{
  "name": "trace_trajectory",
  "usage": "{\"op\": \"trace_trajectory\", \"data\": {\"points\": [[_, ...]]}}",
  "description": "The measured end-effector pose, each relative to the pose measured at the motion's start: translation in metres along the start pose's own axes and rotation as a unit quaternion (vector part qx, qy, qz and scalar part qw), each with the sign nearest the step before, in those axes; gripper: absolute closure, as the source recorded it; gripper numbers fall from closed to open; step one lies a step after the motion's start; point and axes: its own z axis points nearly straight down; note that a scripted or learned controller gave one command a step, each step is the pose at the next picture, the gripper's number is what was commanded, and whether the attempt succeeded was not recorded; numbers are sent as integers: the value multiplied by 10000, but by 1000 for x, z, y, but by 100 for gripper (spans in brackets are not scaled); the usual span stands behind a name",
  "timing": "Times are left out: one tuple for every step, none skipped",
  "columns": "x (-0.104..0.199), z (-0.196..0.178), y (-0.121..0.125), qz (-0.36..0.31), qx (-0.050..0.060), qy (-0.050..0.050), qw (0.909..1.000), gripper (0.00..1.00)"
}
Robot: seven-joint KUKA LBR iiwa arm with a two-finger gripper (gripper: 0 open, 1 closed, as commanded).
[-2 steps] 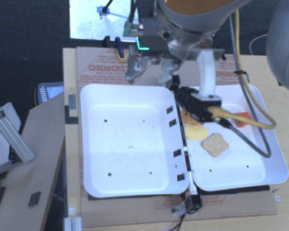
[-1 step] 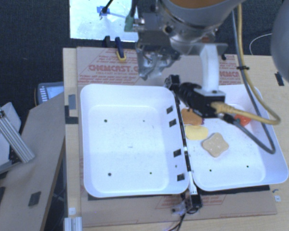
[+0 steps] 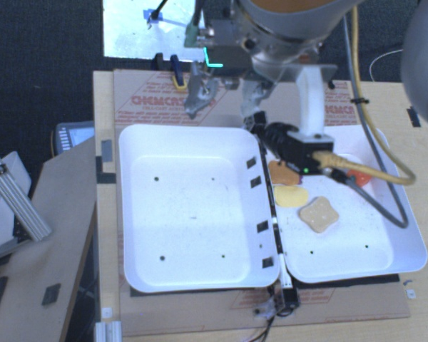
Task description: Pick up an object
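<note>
**Gripper high at the back, food pieces in the right bin**

We see the grey arm [image 3: 307, 6] filling the top of the frame, its gripper [image 3: 221, 98] hanging over the bench's back edge, just beyond the far rim of the left bin [image 3: 192, 212]. Two fingers [image 3: 198, 95] point down, apart from each other with nothing between them, so we call the jaws open and not holding.

The right bin [image 3: 385, 251] carries the pickable things. The tan toast-like piece [image 3: 319, 214] lies flat near the divider, with a yellow piece [image 3: 291, 197] touching its far corner and an orange piece [image 3: 285, 173] beyond that. A red-orange item [image 3: 360, 179] sits by the cable.

To do this well, we judge the gripper should move right and toward the camera, then descend over the toast piece, as it has clear room on its near side. All pieces lie well apart from the jaws, lower and to the right.
</note>
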Motion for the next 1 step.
{"op": "trace_trajectory", "data": {"points": [[0, 0, 0, 0, 0, 0, 10000, 0]]}}
